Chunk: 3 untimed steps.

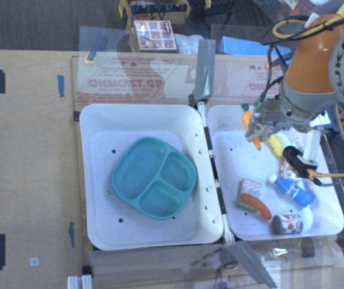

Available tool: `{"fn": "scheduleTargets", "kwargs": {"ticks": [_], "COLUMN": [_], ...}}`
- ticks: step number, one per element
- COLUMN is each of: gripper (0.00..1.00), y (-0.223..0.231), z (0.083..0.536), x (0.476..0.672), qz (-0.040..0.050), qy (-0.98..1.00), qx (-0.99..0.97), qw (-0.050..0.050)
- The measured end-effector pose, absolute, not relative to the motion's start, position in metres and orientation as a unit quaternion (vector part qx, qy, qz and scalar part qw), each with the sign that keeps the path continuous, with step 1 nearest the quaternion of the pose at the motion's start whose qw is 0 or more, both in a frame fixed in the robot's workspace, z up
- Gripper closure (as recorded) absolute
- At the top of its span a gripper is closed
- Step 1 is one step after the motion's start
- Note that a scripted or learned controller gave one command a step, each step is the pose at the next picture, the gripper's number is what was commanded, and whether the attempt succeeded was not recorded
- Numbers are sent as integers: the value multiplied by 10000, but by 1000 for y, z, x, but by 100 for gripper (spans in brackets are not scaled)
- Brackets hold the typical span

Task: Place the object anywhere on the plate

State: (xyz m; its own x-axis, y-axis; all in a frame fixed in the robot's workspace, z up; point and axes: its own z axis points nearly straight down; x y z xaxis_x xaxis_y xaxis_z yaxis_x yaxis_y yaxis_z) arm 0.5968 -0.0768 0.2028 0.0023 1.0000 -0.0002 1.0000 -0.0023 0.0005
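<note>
The grey arm [316, 59] is seen reaching in from the right, bent down over the far part of the right bin [334, 221]. The pincer [257, 131] is lowered there beside an orange carrot-like toy [248, 122]; whether it is apart or together cannot be told. The teal divided plate [154, 177] lies in the left bin [100, 131], well apart from the pincer.

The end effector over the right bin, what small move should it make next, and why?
Probably carry straight toward the left bin. The end effector hangs over the right bin with an orange carrot-like toy at its tip, apparently gripped though the fingers are hard to see. The teal plate lies in the left bin, across the divider.
</note>
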Motion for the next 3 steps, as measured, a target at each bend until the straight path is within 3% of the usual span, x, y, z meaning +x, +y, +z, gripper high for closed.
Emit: {"fn": "scheduleTargets", "kwargs": {"ticks": [1, 2, 3], "gripper": [100, 100, 0], "y": [-22, 66, 65], "z": [196, 184, 184], "x": [549, 520, 520], "qz": [-4, -8, -6], "qy": [8099, 8133, 8130], "qx": [5866, 5819, 5823], "qw": [-11, -13, -9]}}
